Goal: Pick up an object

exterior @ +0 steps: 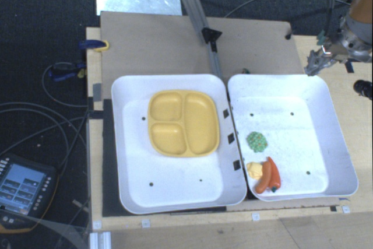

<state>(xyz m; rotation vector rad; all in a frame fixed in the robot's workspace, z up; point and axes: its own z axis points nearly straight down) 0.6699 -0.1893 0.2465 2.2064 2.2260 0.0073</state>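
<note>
Because the small things to pick from all lie bunched in the near corner of the right bin (291, 99), against the seam where it meets the left bin (128, 143), the coming move turns on a long diagonal: the gripper (317, 61) hangs just outside that same bin's far right corner, so its targets lie toward the near-left across almost the whole bin floor.

An orange-red carrot-like toy (269, 175) lies nearest the bin's near wall, its long axis running from near-left up to far-right at a slight slant. A small yellow piece (254, 169) touches its left side, so a grasp on either would likely nudge the other. A green clump (256, 140) sits a little farther in, apart from both, and looks the freest of the three.

From this high slanted view the claw is too small and dark to judge its opening; I cannot tell whether it is spread or closed, and nothing is seen in it.

Around the toys the bin floor is bare white and flat, with open room on their right. Across the seam, a yellow divided plate (183, 123) rests in the left bin, well apart from the toys.
</note>
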